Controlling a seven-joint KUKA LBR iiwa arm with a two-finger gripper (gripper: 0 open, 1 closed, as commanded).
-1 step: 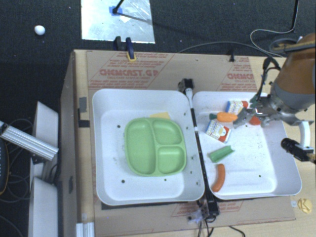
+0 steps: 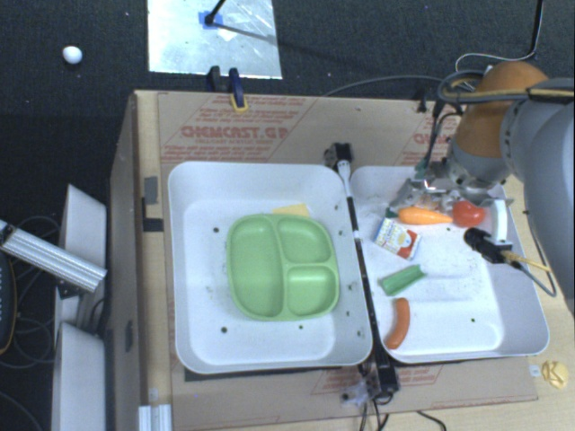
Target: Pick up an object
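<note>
Fingers (image 2: 429, 189): low at the far end of your right bin (image 2: 526, 326), whether apart or together you cannot tell. Item nearest: orange carrot (image 2: 424, 215), just beside and toward the camera, long axis across the bin, left to right. Red tomato (image 2: 467, 213) touches its right end. Further items toward the camera: small carton (image 2: 396, 238), green pod (image 2: 401, 279), sausage (image 2: 398, 322). Left bin (image 2: 193, 241): green divided plate (image 2: 279, 267).

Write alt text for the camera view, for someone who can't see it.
A grey robot arm reaches from the right over the right bin, its gripper low at the far side by a toy carrot and a red piece. A small carton, green piece and sausage lie nearer. The left bin holds a green divided plate.
</note>
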